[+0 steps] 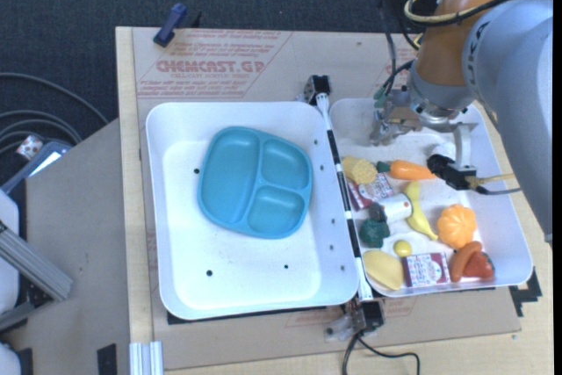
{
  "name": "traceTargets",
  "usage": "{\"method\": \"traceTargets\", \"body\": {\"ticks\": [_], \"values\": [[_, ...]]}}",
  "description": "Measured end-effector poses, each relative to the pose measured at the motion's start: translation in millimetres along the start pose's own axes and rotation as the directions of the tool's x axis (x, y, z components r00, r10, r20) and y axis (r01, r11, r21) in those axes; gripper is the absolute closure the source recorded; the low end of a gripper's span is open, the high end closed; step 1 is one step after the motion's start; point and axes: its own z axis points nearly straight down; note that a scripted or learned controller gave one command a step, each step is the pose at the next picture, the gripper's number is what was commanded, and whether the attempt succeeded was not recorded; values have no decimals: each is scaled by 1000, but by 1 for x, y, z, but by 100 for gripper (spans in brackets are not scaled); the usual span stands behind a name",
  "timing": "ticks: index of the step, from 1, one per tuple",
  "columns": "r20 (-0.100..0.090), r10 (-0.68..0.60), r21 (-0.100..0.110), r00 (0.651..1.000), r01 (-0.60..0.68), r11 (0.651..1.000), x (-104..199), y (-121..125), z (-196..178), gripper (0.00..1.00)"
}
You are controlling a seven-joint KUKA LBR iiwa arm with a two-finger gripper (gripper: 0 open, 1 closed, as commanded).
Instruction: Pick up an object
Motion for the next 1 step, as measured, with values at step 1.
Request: {"method": "traceTargets", "body": {"ticks": [1], "values": [[0,0,0,1000,0,1000,0,0,0,0]]}}
